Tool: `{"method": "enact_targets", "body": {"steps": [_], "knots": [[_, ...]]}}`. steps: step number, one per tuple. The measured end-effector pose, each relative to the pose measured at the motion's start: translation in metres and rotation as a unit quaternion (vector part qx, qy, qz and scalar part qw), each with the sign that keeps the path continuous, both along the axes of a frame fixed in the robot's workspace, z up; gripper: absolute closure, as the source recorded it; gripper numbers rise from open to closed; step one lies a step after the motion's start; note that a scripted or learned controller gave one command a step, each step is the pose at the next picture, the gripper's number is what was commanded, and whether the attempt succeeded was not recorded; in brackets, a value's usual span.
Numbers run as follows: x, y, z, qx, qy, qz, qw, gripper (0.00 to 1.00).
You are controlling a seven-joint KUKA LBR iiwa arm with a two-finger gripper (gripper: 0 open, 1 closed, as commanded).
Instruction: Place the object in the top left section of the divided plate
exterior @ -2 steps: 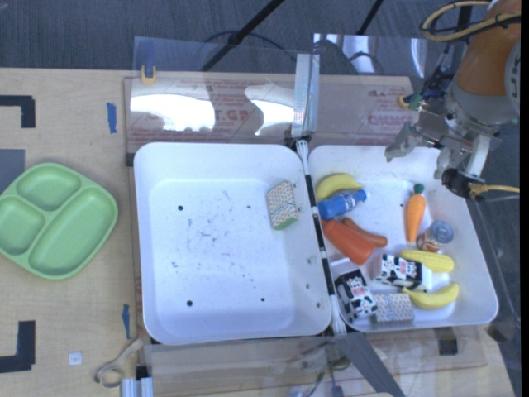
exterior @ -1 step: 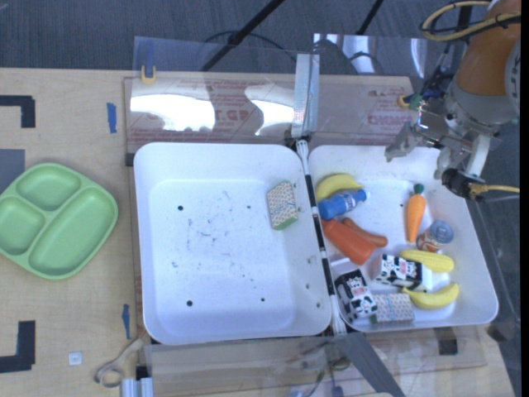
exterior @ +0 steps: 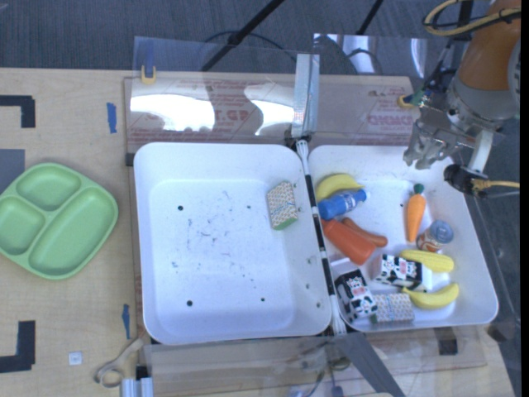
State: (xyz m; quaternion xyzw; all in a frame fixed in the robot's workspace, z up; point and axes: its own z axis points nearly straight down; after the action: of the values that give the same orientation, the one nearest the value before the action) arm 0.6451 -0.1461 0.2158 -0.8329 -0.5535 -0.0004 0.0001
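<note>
The green divided plate (exterior: pixel 54 219) lies on the wooden bench at the far left, outside both bins; its top left section (exterior: pixel 48 186) holds nothing. My gripper (exterior: pixel 426 157) hangs over the back right corner of the right bin, open, with nothing between its fingers. A carrot (exterior: pixel 414 212) lies just below it. A patterned sponge-like block (exterior: pixel 283 203) rests alone in the left bin, near its right wall.
The right bin (exterior: pixel 483 300) holds a yellow banana (exterior: pixel 336 184), a blue bottle (exterior: pixel 341 204), an orange bottle (exterior: pixel 355 239), more bananas (exterior: pixel 436 296) and small cartons (exterior: pixel 356 293). A clear screen (exterior: pixel 216 73) stands behind the bins. A divider wall (exterior: pixel 316 222) separates them.
</note>
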Motion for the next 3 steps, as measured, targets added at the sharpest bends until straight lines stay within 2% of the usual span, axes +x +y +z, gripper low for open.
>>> {"method": "enact_targets", "body": {"steps": [1, 3], "knots": [[0.0000, 0.0000, -0.0001, 0.0000, 0.000, 0.000, 1.0000, 0.00], [0.0000, 0.0000, -0.0001, 0.0000, 0.000, 0.000, 1.0000, 0.00]]}}
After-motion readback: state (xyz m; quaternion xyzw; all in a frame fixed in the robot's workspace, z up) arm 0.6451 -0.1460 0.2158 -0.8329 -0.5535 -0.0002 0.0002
